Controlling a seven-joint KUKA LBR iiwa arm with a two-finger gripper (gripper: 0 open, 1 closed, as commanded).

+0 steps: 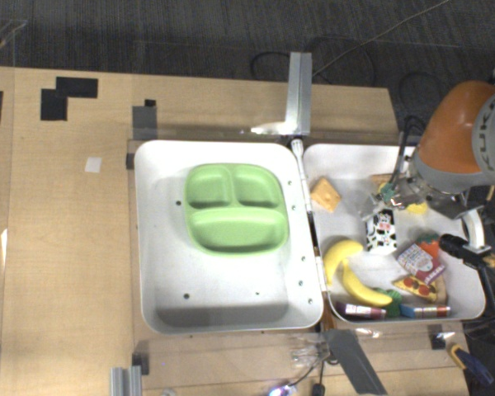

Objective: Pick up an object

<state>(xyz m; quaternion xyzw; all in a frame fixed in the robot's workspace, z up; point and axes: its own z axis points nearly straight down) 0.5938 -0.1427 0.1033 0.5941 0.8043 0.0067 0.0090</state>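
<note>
Well to the left of the end effector (393, 195), a green divided plate (234, 207) is observed lying flat in the left bin (157, 246), alone there and beyond any short reach.

In the right bin (346, 159), where the end effector is lowered, a tan cracker-like piece (325, 195) is noted to the left of it, apart and at about the same depth in the bin. A banana (352, 272) is recorded below and to the left, its long axis curving from the upper left down toward the lower right. Along the near wall, further below, a row of markers (396, 310) is seen lying parallel to that wall.

Directly beneath the end effector, just beside it, a small black-and-white spotted toy (383, 232) is found, apparently upright with its long axis running toward the near wall. It is judged the nearest candidate for the pick, calling for only a short shift toward the near wall and a descent. A red-and-white packet (419, 261) is logged below and to the right, partly over other small items.

Whether the end effector is released or clenched cannot be told; nothing is seen to be carried by it
</note>
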